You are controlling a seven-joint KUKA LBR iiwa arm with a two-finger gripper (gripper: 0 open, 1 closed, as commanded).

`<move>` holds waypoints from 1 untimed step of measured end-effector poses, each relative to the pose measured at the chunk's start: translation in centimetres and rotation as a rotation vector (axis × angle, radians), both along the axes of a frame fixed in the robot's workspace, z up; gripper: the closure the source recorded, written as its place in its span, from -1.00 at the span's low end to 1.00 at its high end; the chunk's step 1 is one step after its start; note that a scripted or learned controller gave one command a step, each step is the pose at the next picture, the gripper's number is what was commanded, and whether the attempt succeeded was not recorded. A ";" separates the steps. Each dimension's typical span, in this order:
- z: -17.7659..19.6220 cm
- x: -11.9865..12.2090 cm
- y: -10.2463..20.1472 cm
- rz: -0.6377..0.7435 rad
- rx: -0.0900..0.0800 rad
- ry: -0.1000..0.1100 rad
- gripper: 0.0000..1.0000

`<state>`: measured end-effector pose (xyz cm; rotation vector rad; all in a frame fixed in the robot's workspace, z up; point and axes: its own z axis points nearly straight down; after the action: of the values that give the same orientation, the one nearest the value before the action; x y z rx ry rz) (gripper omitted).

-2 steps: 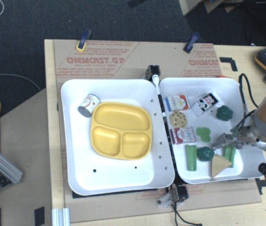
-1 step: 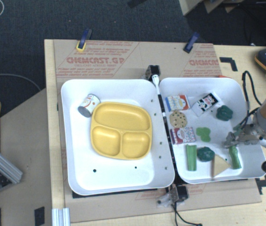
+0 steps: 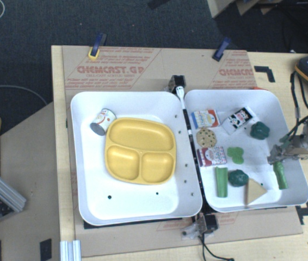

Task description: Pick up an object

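Presumably targeting the green stick (image 3: 279, 175) by the right bin's (image 3: 263, 95) far wall, your end effector (image 3: 281, 155) hovers just above it; grip state cannot be told.

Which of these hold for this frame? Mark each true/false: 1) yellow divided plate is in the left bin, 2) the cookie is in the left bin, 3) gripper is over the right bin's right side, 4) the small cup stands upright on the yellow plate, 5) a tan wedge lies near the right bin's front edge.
1) True. The yellow divided plate lies in the left bin.
2) False. The cookie is in the right bin.
3) True. The gripper is there, beside a green stick.
4) False. The small cup lies on its side on the bin floor, by the plate's back left corner.
5) True. The tan wedge lies there.
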<state>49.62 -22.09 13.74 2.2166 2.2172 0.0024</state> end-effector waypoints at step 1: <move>4.3 0.3 0.1 0.001 0.000 0.000 1.00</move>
<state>49.89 -22.00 18.04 2.2157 2.2179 0.0026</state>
